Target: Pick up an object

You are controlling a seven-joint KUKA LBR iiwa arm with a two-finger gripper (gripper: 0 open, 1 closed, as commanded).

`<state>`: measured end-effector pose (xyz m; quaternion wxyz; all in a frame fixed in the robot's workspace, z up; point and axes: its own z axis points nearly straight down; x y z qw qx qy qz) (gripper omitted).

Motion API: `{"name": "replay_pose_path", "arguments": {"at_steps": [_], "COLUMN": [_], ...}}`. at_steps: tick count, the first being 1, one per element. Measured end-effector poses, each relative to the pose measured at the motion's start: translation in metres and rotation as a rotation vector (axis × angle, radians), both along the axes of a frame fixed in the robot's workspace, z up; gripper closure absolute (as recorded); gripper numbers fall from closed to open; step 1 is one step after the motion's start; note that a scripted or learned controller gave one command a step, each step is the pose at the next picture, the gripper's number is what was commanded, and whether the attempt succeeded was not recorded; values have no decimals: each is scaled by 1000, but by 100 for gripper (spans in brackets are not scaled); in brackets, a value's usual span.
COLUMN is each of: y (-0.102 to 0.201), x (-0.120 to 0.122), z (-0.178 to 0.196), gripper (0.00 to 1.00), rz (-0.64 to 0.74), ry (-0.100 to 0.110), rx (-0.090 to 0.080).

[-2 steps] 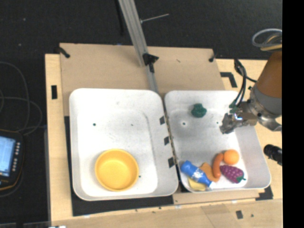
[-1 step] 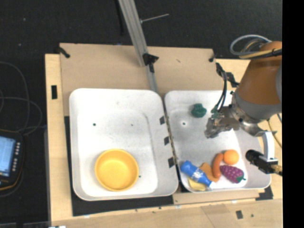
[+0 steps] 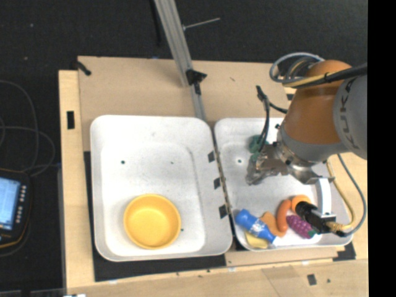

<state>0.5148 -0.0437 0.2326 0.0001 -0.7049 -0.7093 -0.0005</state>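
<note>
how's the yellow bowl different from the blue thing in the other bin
The yellow bowl is round, open and upright; the blue thing is longer than wide and lies on its side. The bowl is clearly the larger. The bowl sits alone in the left bin, while the blue thing lies crowded among orange, yellow and purple items in the right bin. Both rest near the front of their bins, apart from the gripper.

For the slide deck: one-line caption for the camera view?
Gripper low in the right bin above piled toys; yellow bowl in left bin.
</note>
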Motion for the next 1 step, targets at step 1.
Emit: {"name": "replay_pose_path", "arguments": {"at_steps": [1], "y": [57], "x": [0], "z": [12], "gripper": [100], "rz": [3], "ry": [-3], "rx": [2]}}
